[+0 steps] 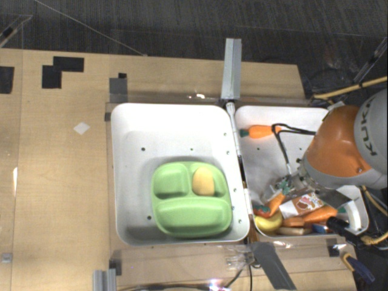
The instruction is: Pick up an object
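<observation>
The likeliest pickings are the toy foods heaped in the near corner of the right bin (303, 117): a yellow banana (268, 222) against the front-left corner, an orange carrot-shaped piece (315, 214) lying roughly left to right beside it, a small printed packet (301, 204) on top, and a smaller orange piece (274, 204) tilted up toward the arm. They touch and overlap, so no single one sits free. A second carrot (259, 131) lies by itself near the bin's far-left wall, its long axis running left to right, well apart from the heap.

The gripper (290, 183) hangs low over the heap's far edge, just beside the tilted orange piece. The pile lies toward the front of the bin from it, a little to both sides. The wrist's orange band and grey body cover much of what is under it, and I cannot tell how wide the jaws stand or whether anything sits between them.

In the left bin (139, 126) a green divided tray (191, 202) holds a yellow egg-like lump (204, 181) in its upper right compartment. That is across the divider, farther from the arm, so the heap looks the nearer target.

The bench (54, 162) around the bins is pale wood.
</observation>
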